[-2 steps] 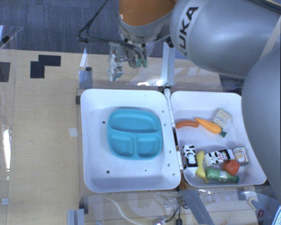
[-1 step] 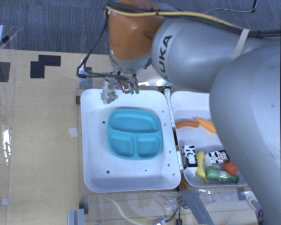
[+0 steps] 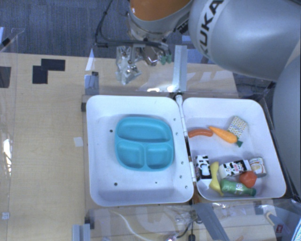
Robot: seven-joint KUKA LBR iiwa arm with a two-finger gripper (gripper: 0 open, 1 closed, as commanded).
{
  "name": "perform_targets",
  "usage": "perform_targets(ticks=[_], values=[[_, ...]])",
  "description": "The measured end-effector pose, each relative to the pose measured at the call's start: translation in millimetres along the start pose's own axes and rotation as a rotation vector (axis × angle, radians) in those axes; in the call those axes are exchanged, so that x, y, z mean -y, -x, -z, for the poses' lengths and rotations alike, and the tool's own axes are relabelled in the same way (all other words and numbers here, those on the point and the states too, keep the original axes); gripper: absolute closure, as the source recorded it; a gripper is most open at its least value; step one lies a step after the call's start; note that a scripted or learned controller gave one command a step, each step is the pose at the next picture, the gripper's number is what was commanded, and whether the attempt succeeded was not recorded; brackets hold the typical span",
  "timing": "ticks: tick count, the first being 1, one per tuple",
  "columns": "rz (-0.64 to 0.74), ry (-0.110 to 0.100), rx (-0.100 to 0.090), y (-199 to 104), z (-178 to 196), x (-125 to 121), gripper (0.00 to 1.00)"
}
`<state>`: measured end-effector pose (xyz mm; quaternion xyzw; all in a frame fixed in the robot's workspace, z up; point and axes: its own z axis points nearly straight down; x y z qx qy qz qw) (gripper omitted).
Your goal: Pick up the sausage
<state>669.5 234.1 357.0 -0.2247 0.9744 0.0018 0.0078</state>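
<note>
hovering high above the far edge of the bench, the gripper (image 3: pixel 129 66) hangs beyond the back rim of the left bin (image 3: pixel 96 141), well away from anything it could grab. whether that pincer is released or clenched cannot be told from this angle (the clear plastic parts blur into the glare behind them), and nothing shows between it. the grey arm (image 3: pixel 244 33) with its orange band (image 3: pixel 155 8) sweeps in from the upper right.

down in the right bin (image 3: pixel 268 127), the sausage (image 3: pixel 200 133) lies flat near the bin's left wall, in the upper part, reddish-orange and slightly curved. just beside it to the right, the carrot (image 3: pixel 224 134) points its narrow end toward the sausage; the two look nearly touching. a small patterned box (image 3: pixel 237 126) sits close behind the carrot's thick end.

lower in the same bin there's a crowd: a black-and-white carton (image 3: pixel 202 168), a yellow banana (image 3: pixel 215 178), a second cow-print carton (image 3: pixel 234 167), a small can (image 3: pixel 257 166), a red tomato (image 3: pixel 248 179) and a green bottle (image 3: pixel 237 188), all packed together.

over in the left bin, a blue divided plate (image 3: pixel 143 142) rests in the middle, upright.
</note>
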Motion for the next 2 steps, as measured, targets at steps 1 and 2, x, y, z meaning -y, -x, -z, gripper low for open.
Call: perform_targets(ticks=[1,2], values=[[0.181,0.001,-0.002,-15,66,-10,1.00],[0.326,0.003,-0.006,-2,-83,-3,1.00]])
